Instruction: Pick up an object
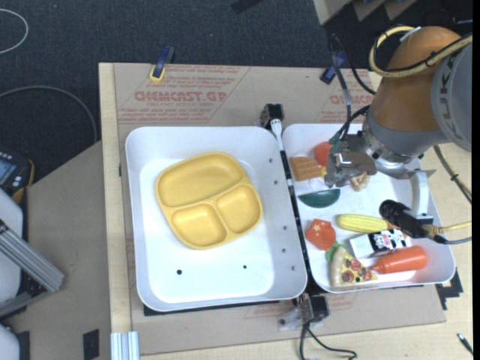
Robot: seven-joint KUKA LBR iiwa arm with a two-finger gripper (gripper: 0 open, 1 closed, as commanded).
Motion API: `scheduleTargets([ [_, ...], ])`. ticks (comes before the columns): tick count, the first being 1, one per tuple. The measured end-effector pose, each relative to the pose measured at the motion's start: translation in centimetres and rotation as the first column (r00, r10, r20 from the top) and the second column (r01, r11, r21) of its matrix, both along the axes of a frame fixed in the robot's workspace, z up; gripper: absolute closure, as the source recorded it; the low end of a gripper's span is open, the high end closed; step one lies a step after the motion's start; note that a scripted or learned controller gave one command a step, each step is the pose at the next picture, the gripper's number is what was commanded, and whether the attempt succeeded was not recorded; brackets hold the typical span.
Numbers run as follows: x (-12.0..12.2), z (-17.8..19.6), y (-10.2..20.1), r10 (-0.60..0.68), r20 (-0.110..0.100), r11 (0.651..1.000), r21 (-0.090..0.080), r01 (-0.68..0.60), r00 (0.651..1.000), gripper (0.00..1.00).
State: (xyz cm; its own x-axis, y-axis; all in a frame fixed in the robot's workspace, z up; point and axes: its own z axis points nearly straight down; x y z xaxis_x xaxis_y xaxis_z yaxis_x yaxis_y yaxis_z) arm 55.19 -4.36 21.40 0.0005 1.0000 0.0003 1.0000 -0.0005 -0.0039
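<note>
The gripper [343, 172] hangs low in the upper part of the right bin [442, 270], right of centre in the frame; whether it is spread or pinching anything cannot be told. Just beside it lie a brown bread slice [306, 168], a red round piece [323, 153] and a dark green bowl-shaped piece [321, 197]. Lower right, a corn cob [363, 223] lies with its long axis left-right, near a tomato [321, 234], a pizza slice [346, 267], a carrot [399, 260] and a black-and-white carton [381, 241]. The left bin [142, 201] holds a yellow divided plate [208, 199].
</note>
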Motion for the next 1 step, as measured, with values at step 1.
scheduleTargets([
  [1,-0.04,0.11,-0.48,0.0,0.002,1.0,0.0,0.0,1.0,1.0],
])
